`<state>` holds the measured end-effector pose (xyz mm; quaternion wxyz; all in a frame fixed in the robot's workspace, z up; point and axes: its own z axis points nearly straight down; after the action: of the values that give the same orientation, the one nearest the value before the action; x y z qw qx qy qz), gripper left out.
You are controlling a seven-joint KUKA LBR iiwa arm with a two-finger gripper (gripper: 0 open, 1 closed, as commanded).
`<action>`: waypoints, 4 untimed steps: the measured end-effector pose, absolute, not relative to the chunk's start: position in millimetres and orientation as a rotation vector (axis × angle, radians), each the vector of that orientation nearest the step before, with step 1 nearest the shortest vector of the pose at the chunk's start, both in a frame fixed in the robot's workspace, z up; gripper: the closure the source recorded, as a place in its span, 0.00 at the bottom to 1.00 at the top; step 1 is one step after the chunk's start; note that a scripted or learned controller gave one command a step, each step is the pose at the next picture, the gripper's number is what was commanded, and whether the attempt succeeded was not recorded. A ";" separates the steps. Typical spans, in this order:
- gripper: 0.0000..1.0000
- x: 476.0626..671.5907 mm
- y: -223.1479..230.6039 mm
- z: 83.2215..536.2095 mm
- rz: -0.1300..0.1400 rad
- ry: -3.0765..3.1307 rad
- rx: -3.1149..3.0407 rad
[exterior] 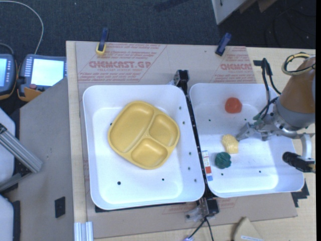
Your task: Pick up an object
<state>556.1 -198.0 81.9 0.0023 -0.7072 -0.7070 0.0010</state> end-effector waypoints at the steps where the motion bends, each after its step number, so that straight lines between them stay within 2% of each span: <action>1: 1.00 557.4 -198.6 95.4 -0.001 -2.222 -2.223; 4: 1.00 569.9 -216.5 242.7 -0.003 -2.227 -2.225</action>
<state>569.9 -216.5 242.7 -0.0033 -0.7067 -0.7075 -0.0011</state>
